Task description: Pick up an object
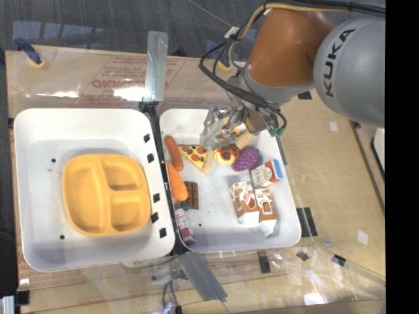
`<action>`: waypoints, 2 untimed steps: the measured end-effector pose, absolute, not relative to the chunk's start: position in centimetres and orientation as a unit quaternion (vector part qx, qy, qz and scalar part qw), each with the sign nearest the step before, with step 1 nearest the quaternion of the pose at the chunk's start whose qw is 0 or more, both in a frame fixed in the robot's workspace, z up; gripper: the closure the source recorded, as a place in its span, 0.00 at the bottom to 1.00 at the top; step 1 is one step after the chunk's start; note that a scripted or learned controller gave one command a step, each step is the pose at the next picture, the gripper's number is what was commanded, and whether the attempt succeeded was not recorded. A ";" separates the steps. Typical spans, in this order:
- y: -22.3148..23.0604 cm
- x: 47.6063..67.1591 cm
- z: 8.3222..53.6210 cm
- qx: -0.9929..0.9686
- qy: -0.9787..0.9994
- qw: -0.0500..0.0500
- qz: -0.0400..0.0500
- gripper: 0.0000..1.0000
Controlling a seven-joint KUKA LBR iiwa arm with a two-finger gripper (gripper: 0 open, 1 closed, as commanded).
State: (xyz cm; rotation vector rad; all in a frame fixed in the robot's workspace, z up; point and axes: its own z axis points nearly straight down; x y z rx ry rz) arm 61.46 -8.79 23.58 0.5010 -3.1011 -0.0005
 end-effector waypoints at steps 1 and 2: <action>-13.8 59.1 12.3 0.302 -0.953 0.005 -0.003 1.00; -11.7 62.6 21.4 0.280 -0.960 -0.002 0.001 1.00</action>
